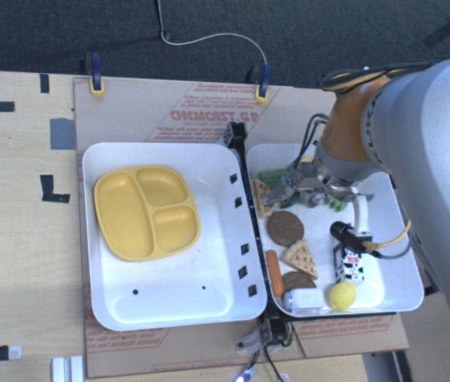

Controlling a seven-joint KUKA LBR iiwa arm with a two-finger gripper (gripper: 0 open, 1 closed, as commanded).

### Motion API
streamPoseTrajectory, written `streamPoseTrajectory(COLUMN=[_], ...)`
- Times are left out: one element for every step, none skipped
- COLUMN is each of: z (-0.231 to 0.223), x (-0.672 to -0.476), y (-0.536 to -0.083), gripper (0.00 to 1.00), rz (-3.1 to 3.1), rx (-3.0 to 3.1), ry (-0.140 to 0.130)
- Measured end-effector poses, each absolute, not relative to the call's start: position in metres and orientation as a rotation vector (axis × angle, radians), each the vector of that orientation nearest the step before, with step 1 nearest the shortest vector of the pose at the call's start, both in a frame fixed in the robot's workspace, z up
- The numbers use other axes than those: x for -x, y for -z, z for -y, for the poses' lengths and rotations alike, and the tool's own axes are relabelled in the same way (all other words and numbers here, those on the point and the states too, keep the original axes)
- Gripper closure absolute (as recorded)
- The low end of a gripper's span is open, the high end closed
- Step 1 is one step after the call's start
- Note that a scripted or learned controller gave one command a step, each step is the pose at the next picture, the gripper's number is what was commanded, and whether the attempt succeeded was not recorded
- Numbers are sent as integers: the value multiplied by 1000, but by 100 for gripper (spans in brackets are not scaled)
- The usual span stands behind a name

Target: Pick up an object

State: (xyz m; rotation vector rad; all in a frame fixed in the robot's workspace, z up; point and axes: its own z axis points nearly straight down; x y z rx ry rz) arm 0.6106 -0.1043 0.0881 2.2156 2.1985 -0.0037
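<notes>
desk [18, 237]: pale wood, marked with black tape pieces near its left edge
cardboard sheet [209, 118]: flat on the desk, clamped along its far edge
white bins [98, 293]: side by side on the cardboard

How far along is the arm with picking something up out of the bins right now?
Nothing looks picked yet. The gripper is low at the back of the right bin, among the green pieces; whether it grips anything can't be told. The brown round patty, waffle wedge, hot dog and yellow ball lie in the bin. The yellow divided plate sits in the left bin. Grasping and lifting remain.
</notes>
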Motion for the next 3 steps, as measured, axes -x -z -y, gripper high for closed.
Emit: streamPoseTrajectory(z=[116, 118, 118], x=[-657, -597, -665], y=[-86, -87, -86], gripper=[0, 0, 0], rz=[-2246, -2209, -2242], rx=[-2229, -2220, -2220], ry=[51, -2, 47])
